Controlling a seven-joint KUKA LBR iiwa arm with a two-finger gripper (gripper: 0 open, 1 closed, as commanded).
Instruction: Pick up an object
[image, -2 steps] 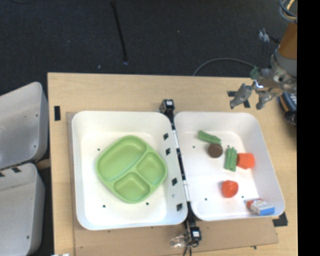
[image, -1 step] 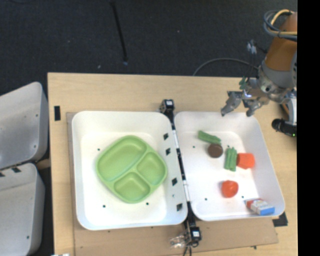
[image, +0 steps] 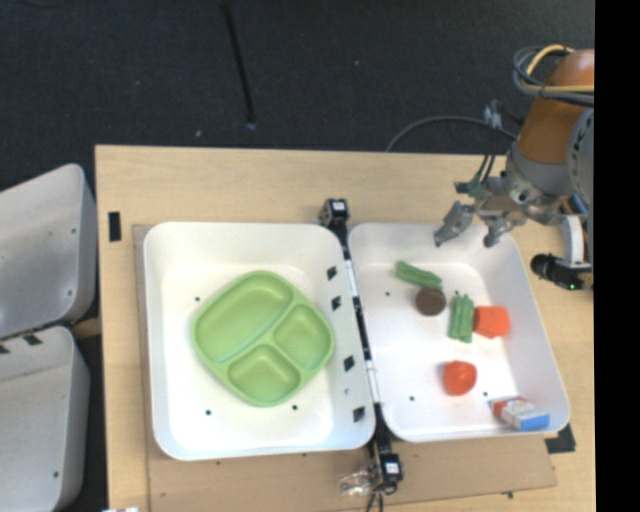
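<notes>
My gripper (image: 470, 232) hangs over the far edge of the right bin (image: 400, 405), its two fingers spread apart with nothing between them. Below it in that bin lie a green bean-like piece (image: 417, 274), a small brown round piece (image: 431, 301), a second green piece (image: 461, 317), an orange block (image: 491, 321), a red round piece (image: 460, 377) and a small red, white and blue box (image: 519, 412) at the near right corner. The nearest item, the first green piece, lies a little toward me and to the left of the fingers.
The left bin (image: 180, 420) holds a green divided plate (image: 263, 337). A black-clipped divider (image: 352, 330) joins the two bins. The arm's orange band (image: 555, 105) rises at the far right. A black cable (image: 430, 128) crosses the bench behind the right bin.
</notes>
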